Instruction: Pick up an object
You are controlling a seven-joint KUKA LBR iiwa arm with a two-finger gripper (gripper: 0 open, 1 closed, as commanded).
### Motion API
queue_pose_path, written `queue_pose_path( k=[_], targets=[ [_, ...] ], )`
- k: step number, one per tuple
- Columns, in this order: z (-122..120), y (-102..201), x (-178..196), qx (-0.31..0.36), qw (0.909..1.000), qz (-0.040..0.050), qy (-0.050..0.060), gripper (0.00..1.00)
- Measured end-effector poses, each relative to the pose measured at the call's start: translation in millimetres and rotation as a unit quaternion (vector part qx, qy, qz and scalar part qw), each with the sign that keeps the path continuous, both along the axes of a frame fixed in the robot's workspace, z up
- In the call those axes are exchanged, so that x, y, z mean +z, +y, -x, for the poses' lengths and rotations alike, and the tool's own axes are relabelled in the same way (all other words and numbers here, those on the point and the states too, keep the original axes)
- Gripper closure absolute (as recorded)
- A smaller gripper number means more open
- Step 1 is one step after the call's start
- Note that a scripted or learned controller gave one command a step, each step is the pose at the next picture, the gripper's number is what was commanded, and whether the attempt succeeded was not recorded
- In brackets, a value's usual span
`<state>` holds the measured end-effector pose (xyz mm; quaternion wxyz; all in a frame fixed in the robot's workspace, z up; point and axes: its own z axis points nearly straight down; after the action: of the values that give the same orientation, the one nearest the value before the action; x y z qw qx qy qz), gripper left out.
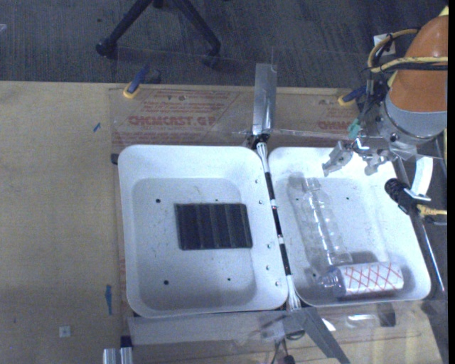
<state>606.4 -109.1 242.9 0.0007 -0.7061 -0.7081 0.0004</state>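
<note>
- gripper (353, 161) hangs over the far part of the right bin (419, 284), near that bin's back rim, at the end of the arm (419, 78) that comes in from the right edge of the camera view.
- its 2 fingers (334, 162) stand apart, with bare white bin floor showing between them; nothing sits between the fingers.
- arm's orange band shows at the top right corner, with yellow and dark cables looping beside it.
- clear bottle (320, 220) lies on its side in the right bin, running from near the back of the bin down toward the front; its far end is just below and left of the gripper, not touching it as far as the view shows.
- tube (370, 279), white with a red criss-cross pattern and a dark end, lies across the front of the right bin, close against the front wall; the bottle's near end meets or overlaps its left end, and which of the 2 lies on top cannot be told.
- left bin (138, 234) holds 1 dark ribbed block (213, 226), lying flat near the middle of its floor, well apart from the gripper.
- both bins sit side by side on the bench (50, 213), their inner rims touching along a metal divider (264, 106) that rises at the back.
- printed clear sheet (178, 117) lies flat on the bench behind the left bin.
- dark legs of a stand (163, 21) cross the floor beyond the bench.
</note>
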Motion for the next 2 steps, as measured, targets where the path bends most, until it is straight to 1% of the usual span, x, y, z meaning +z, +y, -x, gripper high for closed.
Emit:
queue_pose_path(
  k=[1, 2],
  targets=[
    [28.0, -17.8, -147.1, 0.048, 0.9988, 0.001, -0.003, 0.0],
    [102.7, -7.0, -153.5, 0.059, 0.9982, 0.0006, -0.008, 0.0]
  ],
)
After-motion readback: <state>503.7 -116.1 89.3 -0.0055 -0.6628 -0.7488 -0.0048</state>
